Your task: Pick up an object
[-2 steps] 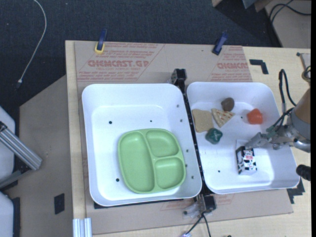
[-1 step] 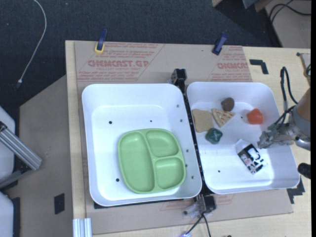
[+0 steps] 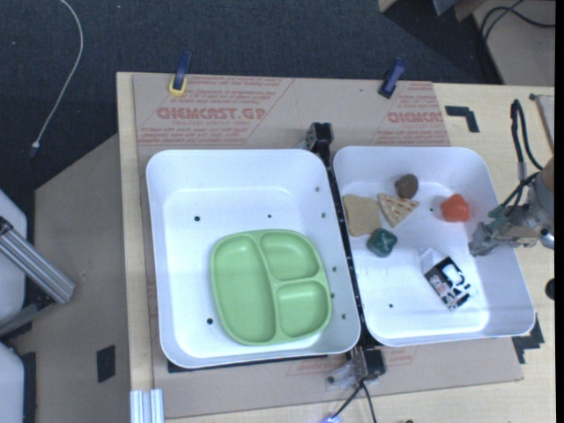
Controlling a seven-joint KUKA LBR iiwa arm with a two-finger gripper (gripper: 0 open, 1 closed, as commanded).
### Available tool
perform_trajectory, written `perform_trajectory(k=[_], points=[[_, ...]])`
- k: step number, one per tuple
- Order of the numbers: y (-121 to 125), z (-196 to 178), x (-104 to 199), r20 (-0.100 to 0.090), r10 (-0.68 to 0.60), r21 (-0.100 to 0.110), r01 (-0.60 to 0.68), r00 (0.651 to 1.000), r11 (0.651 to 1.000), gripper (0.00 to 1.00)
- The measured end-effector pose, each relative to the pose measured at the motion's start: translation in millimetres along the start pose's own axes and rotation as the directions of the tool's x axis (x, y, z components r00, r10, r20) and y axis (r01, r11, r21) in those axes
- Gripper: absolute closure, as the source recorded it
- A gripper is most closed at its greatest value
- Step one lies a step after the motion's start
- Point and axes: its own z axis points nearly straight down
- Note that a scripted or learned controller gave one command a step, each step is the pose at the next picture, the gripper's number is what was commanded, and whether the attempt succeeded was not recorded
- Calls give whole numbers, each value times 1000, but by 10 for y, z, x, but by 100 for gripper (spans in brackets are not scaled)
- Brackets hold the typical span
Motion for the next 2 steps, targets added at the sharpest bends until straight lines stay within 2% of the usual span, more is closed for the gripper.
perform_trajectory(k=[2], points=[[57, -883, 48, 2, -1, -4, 1, 1000, 1000, 100]])
